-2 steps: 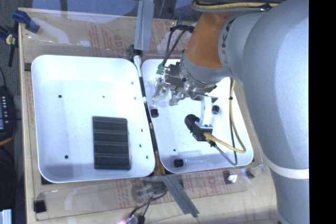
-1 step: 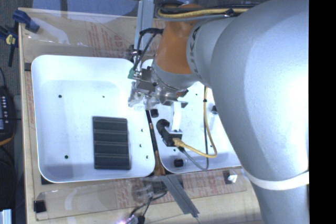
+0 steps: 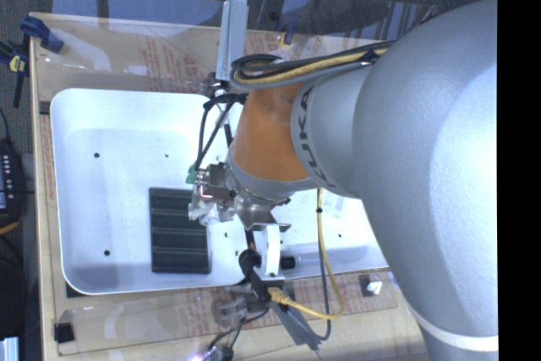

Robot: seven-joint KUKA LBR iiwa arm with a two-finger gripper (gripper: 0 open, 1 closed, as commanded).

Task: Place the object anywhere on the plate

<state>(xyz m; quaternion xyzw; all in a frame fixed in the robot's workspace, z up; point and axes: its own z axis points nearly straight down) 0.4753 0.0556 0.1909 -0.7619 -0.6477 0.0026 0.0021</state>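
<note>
A black ridged rectangular plate lies flat in the left white bin, near its front right corner. My gripper hangs just off the plate's upper right corner, at the end of the orange-banded wrist. The wrist and cables cover most of the gripper's tip. I cannot make out any object between the plate and the gripper, or on the plate's ridges.
The big grey arm covers nearly all of the right bin. A yellow cable and black connectors hang over the bench's front edge. A blue clamp sits at the bench's back left corner.
</note>
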